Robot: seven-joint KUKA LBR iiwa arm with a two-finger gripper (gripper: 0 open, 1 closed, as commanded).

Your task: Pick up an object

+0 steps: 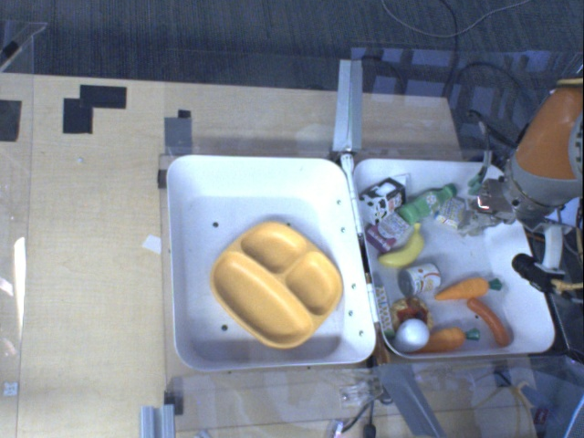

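Reaching in from the right, the grey arm with its orange band (552,144) is hanging over the upper right corner of the right bin (538,336), hand (482,206) sitting low by the bin's top right rim; whether it is released or clenched cannot be told, and nothing is seen between its tips. Right bin is carrying the clutter: a black-and-white carton (383,196) at top left, a green bottle (425,204) lying just beside it, a crumpled clear wrapper (453,213) next to the hand, a purple packet (391,232) touching a banana (404,251), a small can (421,279) mid-bin, a carrot (464,289) right of the can, a red sausage (489,322) near the bottom right, a second carrot (445,339) and a white ball (411,334) at the bottom. Left bin (192,245) is holding a yellow divided plate (276,283), tilted, centre-low. Both bins are sitting side by side on the desk (91,272).
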